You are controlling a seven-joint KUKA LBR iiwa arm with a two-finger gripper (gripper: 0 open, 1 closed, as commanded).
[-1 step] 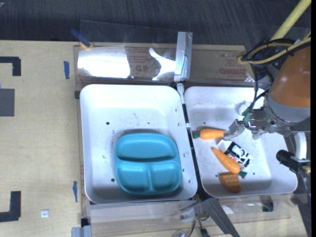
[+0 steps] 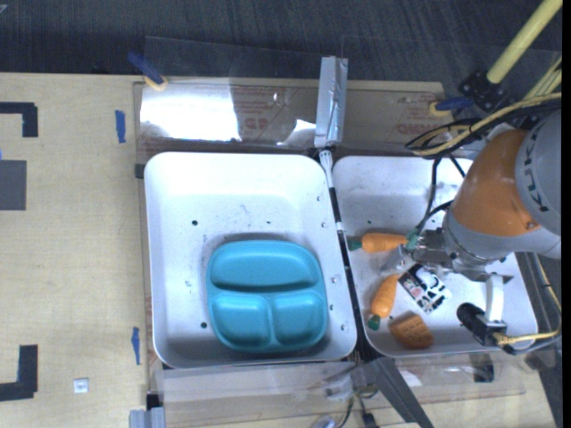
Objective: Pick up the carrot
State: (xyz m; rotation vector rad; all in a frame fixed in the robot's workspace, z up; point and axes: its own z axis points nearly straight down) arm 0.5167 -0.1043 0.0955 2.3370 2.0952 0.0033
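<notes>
Looking down on the bench, I see two carrots in the right bin [image 2: 357,178], and that is where my arm [image 2: 500,194] has reached in from the right. One carrot [image 2: 385,242] lies crosswise near the bin's left wall, its green end toward the divider; the second carrot [image 2: 384,297] lies just below it, tilted with its tip toward the near corner. A brownish orange lump [image 2: 411,329] sits beside that lower carrot, close to the near rim. My gripper [image 2: 426,261] hangs over the gap between the two carrots, nearer the right end of the upper one, which I judge is the target, since the wrist sits level with it. From this slanted view the wrist body hides the fingertips, so I cannot tell whether it is spread or closed, and I see nothing clamped in it. The left bin [image 2: 169,239] holds a blue divided tray [image 2: 266,294] lying flat toward the near side, well apart from the work. Both bins rest on a pale wooden bench [image 2: 62,239] marked with black corner shapes and blue tape. Beyond lies dark carpet, with a yellow pole [image 2: 535,20] and loose cables at the upper right. Clear panels stand behind the bins.
</notes>
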